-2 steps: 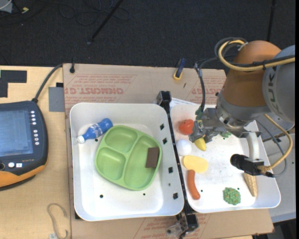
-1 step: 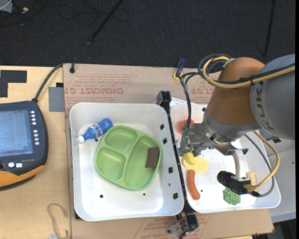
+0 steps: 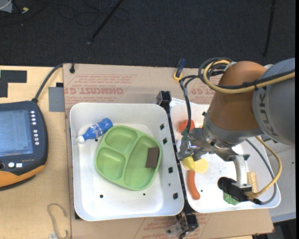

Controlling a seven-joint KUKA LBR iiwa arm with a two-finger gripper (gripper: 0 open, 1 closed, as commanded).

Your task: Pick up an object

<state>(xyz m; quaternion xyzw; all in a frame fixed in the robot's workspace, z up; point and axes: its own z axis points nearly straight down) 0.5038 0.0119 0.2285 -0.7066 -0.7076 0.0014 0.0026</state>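
Arm (image 3: 239,103): you see it low over the right bin (image 3: 269,195).
Gripper (image 3: 191,147): open or closed, you cannot tell.
Yellow piece (image 3: 196,164): just below the gripper, in the right bin beside an orange stick (image 3: 193,185).
Handling: likely light, smooth plastic; it may slip.
Hold: take its narrow middle.

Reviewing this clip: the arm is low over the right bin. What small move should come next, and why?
Probably a short descent onto the yellow rounded object. The end effector sits just above it near the left wall of the right white bin, and nothing shows between its tips. The orange sausage-shaped object lies close below, so keep the approach straight.
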